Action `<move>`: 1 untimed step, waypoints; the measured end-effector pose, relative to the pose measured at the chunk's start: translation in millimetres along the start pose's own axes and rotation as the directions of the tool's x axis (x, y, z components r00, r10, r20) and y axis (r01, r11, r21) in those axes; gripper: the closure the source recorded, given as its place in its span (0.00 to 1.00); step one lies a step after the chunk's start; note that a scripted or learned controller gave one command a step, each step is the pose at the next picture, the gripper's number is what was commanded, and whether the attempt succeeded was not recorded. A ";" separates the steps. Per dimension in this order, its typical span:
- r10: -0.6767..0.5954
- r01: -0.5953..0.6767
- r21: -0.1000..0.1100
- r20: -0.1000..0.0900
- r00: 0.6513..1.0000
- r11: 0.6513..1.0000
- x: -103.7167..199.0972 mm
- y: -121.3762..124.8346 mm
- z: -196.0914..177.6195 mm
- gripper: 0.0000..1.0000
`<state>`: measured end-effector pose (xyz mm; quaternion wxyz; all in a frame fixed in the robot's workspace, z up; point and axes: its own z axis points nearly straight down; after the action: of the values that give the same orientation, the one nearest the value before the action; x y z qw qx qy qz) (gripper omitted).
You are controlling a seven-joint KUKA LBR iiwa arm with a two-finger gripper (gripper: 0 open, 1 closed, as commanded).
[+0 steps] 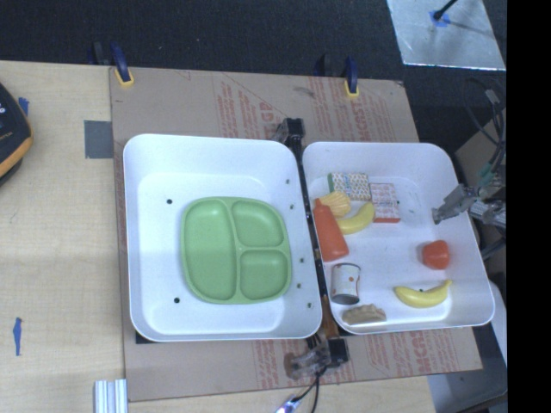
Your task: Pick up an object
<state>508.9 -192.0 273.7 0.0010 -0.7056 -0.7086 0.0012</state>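
A sheet of brown cardboard (258, 101) printed with faint red lettering covers the wooden bench (52, 256), held by blue clamps (350, 74) along its far edge, and my two white bins sit side by side on it. The left bin (146, 166) holds a green divided plate (234, 249); the right bin (405, 155) holds everything I might pick. My gripper (449, 205) hangs at the right bin's right wall, nothing visibly between its tips, and I cannot tell whether it is spread or closed (it is small and half lost against the bin rim). Nearest to me is the red block (436, 254), apart from its neighbours, with a banana (424, 295) just below it toward the near edge. Further left lie a second banana (356, 220), an orange bottle (329, 233), a corn cob (334, 203), a small can (345, 283) and a brown lump (365, 314). I judge the risks this way: so close to the wall, a descent could strike the rim instead of an object; the block could squirt out sideways if caught off-centre; the banana's curve may roll under a pinch; and the left cluster is packed tight enough that I might nudge two things together. Two small packets (349, 184) carry printed patterns, but no writing on them or the cardboard is legible.
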 end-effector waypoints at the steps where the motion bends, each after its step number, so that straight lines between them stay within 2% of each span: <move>1: -0.003 0.003 0.001 0.001 1.000 1.000 -19.6 65.5 60.0 0.00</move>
<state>574.3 -211.3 213.5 0.0008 -0.7045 -0.7097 0.0020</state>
